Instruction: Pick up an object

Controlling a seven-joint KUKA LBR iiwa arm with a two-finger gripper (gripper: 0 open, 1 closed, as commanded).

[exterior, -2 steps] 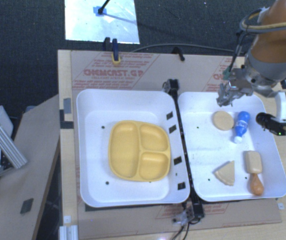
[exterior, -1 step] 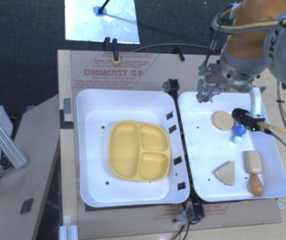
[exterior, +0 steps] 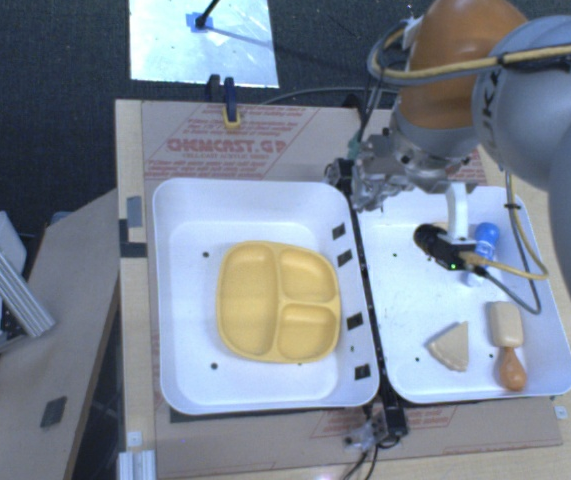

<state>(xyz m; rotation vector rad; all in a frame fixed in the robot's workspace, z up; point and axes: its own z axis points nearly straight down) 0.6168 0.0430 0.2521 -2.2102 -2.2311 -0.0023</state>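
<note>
The left bin point(exterior: 180, 218) holds a yellow divided plate point(exterior: 277, 301), lying flat in its middle. In the right bin point(exterior: 540, 298) a tan wedge point(exterior: 450, 348) and a beige and orange stick-shaped piece point(exterior: 508, 343) lie near the front right corner. A small blue object point(exterior: 486, 236) sits by the far right side, partly behind a white post point(exterior: 457, 213). My gripper point(exterior: 373, 181) hangs low over the far left corner of the right bin, close to the divider between the bins. The wrist hides much of it, and nothing shows held in it.
A black device with a green light point(exterior: 438, 245) on a yellow cable point(exterior: 510, 273) hangs over the right bin's middle. The grey arm point(exterior: 540, 88) and its orange band point(exterior: 460, 53) cover the far right. A metal rail point(exterior: 5, 283) stands at the left of the bench.
</note>
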